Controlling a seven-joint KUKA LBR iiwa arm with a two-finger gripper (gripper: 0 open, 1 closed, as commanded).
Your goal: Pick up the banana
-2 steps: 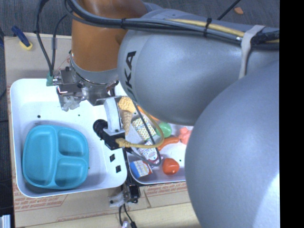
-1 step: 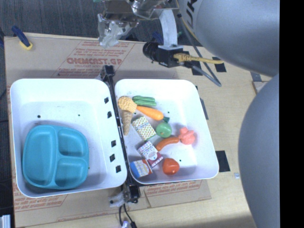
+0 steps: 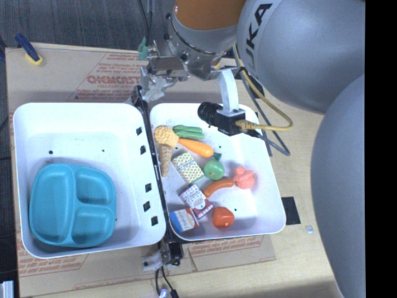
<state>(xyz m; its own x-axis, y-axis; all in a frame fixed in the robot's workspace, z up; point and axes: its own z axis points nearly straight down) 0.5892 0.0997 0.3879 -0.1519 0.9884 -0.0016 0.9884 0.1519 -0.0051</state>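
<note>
Grey orange-banded arm (image 3: 298,36) overhead: hovered with gripper (image 3: 154,82) at far rim, jaws unreadable; likely needed reaching nearward to the probable pale-yellow banana (image 3: 164,143), lying lengthwise.

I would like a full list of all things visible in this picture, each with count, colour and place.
Bins: 2, white, side by side on the bench
Divided tray: 1, blue, left bin
Ice cream cone: 1, tan, right bin, left edge
Green pod: 1, green, right bin, top
Carrot: 1, orange, below the pod
Small cartons: 3, mixed colours, right bin, lower middle
Tomato: 1, red, right bin, bottom
Pink toy: 1, pink, right side
Arm: 1, grey with orange band, upper right
Hand: 1, metal, above the bins' top edge
</note>
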